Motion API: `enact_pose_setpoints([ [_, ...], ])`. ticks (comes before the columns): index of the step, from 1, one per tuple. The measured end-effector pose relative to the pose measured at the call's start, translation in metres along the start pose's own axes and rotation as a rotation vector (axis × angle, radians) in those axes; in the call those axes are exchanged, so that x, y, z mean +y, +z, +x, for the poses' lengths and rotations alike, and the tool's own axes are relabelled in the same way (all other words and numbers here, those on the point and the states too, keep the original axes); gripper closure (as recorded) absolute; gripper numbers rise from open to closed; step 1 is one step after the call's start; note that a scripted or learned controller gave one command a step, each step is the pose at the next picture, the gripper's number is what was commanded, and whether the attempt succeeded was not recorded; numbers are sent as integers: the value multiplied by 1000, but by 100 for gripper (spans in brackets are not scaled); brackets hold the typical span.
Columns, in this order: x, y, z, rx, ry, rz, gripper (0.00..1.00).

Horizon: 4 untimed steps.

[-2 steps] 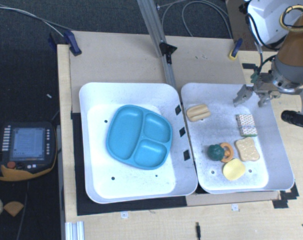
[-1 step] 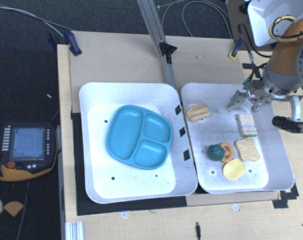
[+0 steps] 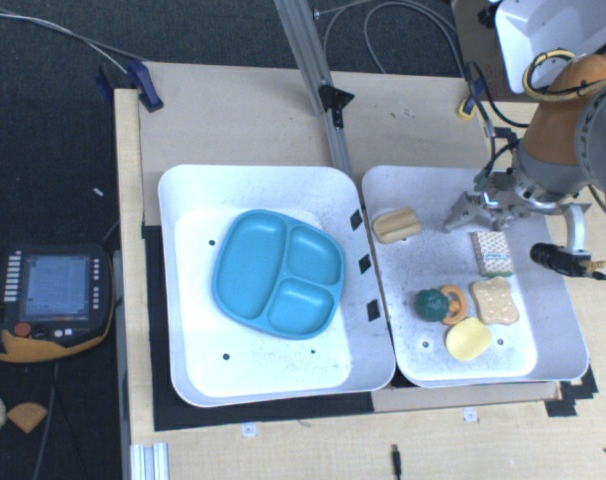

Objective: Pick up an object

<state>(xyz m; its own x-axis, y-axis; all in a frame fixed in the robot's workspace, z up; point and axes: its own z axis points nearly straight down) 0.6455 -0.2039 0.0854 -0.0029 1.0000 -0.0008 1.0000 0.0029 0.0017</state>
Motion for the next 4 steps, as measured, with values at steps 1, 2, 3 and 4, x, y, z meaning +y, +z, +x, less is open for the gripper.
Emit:
enact_pose_setpoints([
  [1, 0, -12, 0, -1, 0, -2, 100],
  [2, -1, -58, 7, 0, 1, -1, 100],
  [3, 1, -121, 0, -2, 2, -5, 100],
  [4, 2, -183, -6, -1, 1, -4, 100],
])
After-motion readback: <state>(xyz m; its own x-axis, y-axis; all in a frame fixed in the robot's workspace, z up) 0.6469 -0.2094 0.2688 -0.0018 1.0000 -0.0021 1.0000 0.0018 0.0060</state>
